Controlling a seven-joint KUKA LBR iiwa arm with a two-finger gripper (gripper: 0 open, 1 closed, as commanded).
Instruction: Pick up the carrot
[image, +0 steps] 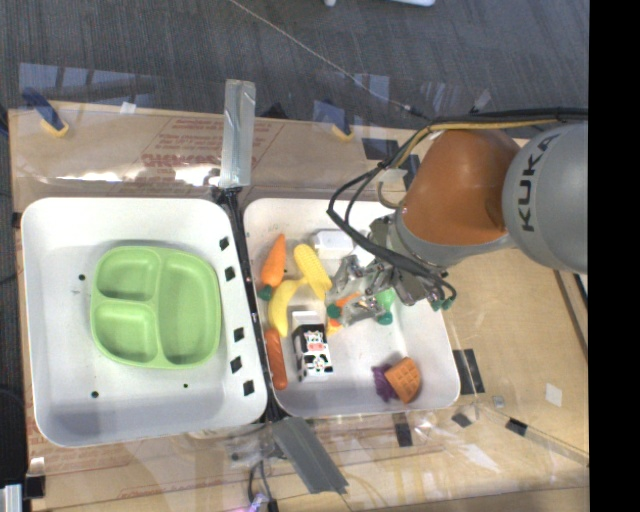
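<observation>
The carrot (273, 259) is orange and tapered, and it lies at the left side of the right bin (440, 345), close to the divider. The gripper (359, 291) hangs low over the middle of that bin, to the right of the carrot and apart from it. Two yellow toy pieces (311, 270) lie between the gripper and the carrot. Small orange and green bits (341, 303) show just below the gripper, and I cannot make out what they are.
A green divided plate (157, 304) sits in the left bin (50, 400). The right bin also holds a red-orange sausage-like piece (275, 358), a cow-print carton (314, 351), a purple and orange toy (400, 380) and a white block (331, 241).
</observation>
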